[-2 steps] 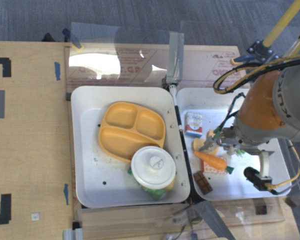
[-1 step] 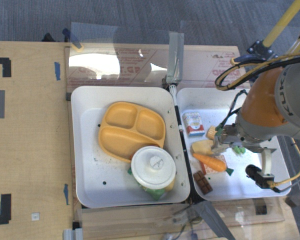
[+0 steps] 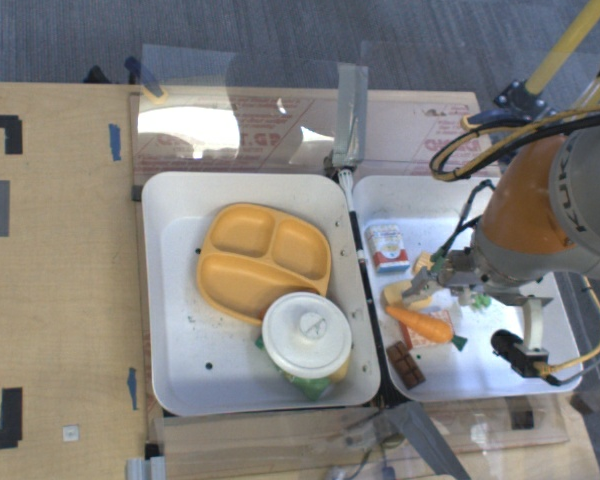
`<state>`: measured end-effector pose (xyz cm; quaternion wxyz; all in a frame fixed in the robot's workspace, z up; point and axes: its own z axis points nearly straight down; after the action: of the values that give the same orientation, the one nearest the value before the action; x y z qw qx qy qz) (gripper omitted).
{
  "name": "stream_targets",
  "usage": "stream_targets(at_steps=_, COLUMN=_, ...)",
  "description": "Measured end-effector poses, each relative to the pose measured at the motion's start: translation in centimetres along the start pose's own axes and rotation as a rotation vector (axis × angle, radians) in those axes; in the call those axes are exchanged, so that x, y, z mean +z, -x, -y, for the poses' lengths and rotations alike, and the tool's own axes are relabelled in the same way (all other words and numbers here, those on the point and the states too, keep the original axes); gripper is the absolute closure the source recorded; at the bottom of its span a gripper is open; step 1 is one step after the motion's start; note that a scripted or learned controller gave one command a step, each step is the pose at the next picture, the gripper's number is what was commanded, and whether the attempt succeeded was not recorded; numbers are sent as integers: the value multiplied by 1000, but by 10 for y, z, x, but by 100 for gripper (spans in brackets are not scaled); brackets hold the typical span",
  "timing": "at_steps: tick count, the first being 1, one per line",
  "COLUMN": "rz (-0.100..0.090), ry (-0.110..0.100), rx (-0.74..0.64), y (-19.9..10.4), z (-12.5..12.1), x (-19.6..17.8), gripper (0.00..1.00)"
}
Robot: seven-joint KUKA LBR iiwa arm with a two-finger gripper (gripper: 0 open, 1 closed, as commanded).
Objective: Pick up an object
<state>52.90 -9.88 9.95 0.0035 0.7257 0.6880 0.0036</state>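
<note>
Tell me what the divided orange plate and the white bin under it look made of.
Divided orange plate: probably moulded plastic, matte, uniform in colour, with soft rounded compartment ridges. Left white bin: likely plastic too, smoother, with rounded corners and a faint sheen; coated metal cannot be ruled out.

You had one fixed camera above the bench (image 3: 50, 268). It looked down aslant on both bins (image 3: 170, 298), fairly near.
</note>
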Motion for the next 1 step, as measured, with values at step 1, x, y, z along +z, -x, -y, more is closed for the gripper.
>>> stream_targets(at_steps=1, rz=-1, ry=-6, rx=97, y=-46, z=26, x=-87, gripper=0)
